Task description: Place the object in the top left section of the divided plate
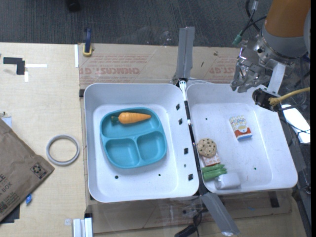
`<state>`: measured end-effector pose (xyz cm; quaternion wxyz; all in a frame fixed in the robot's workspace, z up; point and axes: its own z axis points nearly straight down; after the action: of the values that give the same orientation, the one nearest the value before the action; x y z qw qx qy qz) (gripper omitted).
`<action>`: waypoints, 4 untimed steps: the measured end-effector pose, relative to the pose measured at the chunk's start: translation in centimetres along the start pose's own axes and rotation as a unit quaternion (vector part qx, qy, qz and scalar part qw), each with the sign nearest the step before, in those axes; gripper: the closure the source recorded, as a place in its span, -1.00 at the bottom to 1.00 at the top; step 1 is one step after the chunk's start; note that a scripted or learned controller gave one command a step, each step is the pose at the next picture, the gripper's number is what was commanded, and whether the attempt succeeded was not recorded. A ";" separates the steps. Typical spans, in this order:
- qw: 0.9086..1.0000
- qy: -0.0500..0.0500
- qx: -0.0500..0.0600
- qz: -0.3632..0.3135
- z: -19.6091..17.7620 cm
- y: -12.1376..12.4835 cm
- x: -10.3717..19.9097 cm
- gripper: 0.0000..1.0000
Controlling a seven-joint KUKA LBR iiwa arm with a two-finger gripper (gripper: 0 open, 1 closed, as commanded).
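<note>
A blue divided plate (133, 144) sits in the left white bin (94, 147), left of the frame's centre. An orange toy carrot (133, 117) lies on its side in the plate's long upper section, reaching across that section's left and middle part; the two lower sections hold nothing.

The tool (244, 80) hangs at the upper right of the frame, over the far edge of the right white bin (276, 177), well apart from the plate. Whether its fingers are spread or pressed together cannot be told from this slant, and nothing shows between them.

In the right bin lie a small carton (240, 127) near the middle, a cookie (207, 146) by the left wall, and green pods (214, 172) below it. On the worktop (39, 98) to the left rest a roll of tape (62, 149) and a brown cardboard box (17, 174) at the lower left.
</note>
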<state>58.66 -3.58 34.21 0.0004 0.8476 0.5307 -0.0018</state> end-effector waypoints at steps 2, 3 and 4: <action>0.996 0.000 0.000 -0.086 8.0 -0.2 0.9 1.00; 0.999 0.000 0.002 -0.045 15.2 -9.1 5.5 1.00; 0.999 0.000 0.001 -0.042 11.7 -8.8 -1.7 1.00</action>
<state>49.93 -1.28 22.57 -0.0003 0.8246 0.5657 -0.0020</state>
